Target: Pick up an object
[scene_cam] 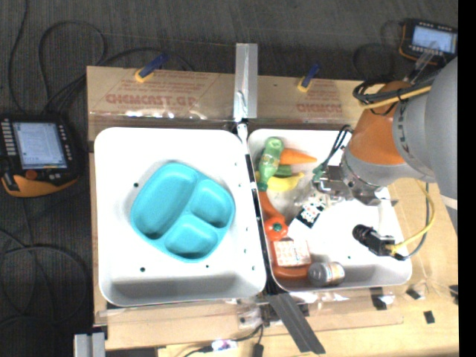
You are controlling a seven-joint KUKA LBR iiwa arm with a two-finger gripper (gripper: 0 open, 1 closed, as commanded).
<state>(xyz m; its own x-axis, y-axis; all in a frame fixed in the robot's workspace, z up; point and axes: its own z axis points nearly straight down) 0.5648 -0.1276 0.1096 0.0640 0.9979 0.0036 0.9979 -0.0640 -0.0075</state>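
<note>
Pincer tips lost among toys

I am looking down on a robotics lab. Two teach pendants sit on the dark carpet, one off the worktop's left edge, another beyond its far right corner. Black cables trail over the floor. Cardboard is clamped along the worktop's far edge behind two white bins.

The arm is cut off by the right edge. The gripper is blurred, its fingers too indistinct to be read. The right bin's far right corner is hidden beneath the arm.
</note>
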